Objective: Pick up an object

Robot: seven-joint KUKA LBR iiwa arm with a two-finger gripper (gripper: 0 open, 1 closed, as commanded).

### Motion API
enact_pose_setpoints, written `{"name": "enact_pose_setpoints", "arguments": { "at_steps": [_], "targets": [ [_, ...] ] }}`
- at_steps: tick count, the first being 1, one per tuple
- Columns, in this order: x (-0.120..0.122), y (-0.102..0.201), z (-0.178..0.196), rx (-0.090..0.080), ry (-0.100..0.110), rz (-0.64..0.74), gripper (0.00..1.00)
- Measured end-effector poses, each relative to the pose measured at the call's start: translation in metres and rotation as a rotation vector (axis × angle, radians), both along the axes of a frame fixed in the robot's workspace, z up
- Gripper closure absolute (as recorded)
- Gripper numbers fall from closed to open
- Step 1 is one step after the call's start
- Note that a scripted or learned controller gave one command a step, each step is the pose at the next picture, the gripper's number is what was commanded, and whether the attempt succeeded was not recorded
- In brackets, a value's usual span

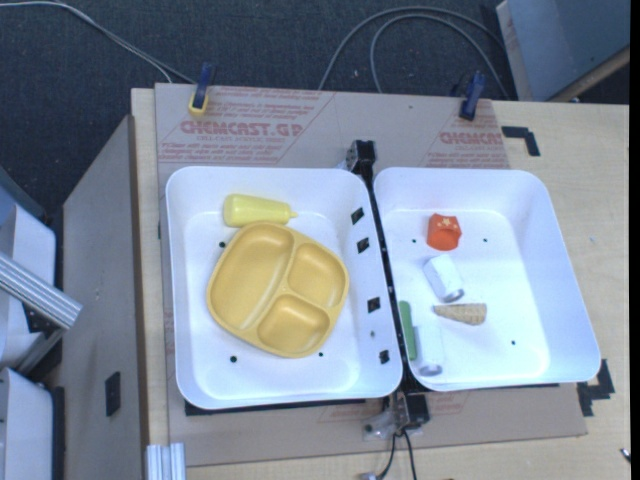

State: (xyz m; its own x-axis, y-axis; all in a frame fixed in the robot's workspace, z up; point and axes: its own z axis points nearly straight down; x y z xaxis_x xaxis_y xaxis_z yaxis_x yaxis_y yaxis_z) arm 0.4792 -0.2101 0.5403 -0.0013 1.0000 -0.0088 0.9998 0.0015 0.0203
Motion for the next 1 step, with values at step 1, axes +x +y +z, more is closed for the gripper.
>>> {"name": "enact_pose_setpoints", "arguments": {
  "at_steps": [1],
  "targets": [
    [0.0006, 0.0008, 0.0022, 0.004, 0.014, 0.001, 1.00]
  ]
}}
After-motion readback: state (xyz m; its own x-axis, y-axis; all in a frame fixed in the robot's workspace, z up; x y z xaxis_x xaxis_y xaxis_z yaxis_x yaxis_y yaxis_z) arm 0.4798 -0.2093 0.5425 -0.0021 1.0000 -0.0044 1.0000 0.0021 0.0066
